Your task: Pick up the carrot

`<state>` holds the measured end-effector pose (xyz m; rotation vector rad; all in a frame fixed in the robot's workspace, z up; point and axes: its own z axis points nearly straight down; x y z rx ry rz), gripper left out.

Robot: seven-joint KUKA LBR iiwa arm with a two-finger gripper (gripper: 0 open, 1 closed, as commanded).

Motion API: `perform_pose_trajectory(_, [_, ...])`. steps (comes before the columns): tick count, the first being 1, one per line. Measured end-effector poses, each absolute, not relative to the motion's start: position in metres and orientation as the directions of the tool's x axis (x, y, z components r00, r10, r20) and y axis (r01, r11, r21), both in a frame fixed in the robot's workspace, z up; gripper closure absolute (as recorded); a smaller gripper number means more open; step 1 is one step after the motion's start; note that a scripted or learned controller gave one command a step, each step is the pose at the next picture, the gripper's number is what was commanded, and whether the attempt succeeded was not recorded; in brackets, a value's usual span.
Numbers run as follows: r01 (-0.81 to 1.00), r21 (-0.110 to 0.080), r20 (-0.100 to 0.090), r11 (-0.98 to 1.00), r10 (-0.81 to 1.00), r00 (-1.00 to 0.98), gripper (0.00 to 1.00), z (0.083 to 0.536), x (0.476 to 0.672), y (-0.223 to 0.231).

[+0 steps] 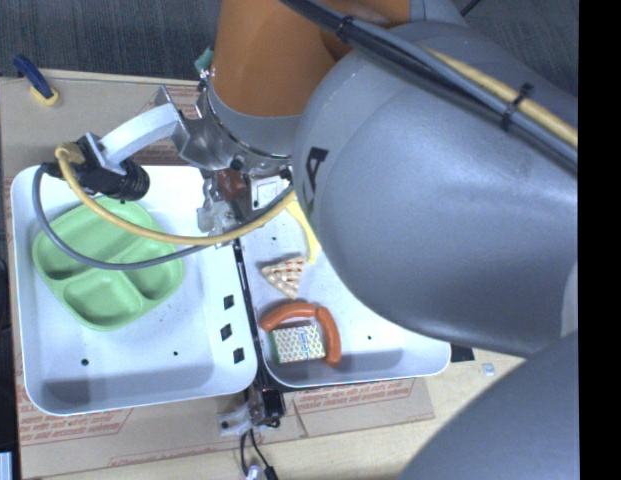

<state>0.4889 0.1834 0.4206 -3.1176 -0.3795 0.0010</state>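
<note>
- not yet picked up — carrot (331, 334) lying curved in the right bin (390, 363), near its front wall, around a small patterned block (298, 343).
- gripper (222, 208) poised over the divide between bins, well apart from the carrot; cannot tell jaws' state.
- green sectioned tray (105, 268) in the left bin (120, 378); cardboard-topped counter (110, 88) beneath.

Two bins sit side by side on the counter (110, 438). Left bin (50, 368): divided tray (105, 263) in its rear-left part. Right bin (390, 363): carrot (302, 320) near the front-left corner, curved around a small block (298, 343); a shell-shaped piece (285, 273) just behind them. Pincer (218, 213) hangs over the rear of the divider between the bins. Arm (440, 198) covers the right bin's rear and right side.
</note>
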Motion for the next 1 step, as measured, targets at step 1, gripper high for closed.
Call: perform_pose_trajectory(1, [0.206,0.001,-0.003,-0.978,0.206,0.978,1.0,0.4191,0.4761,0.116])
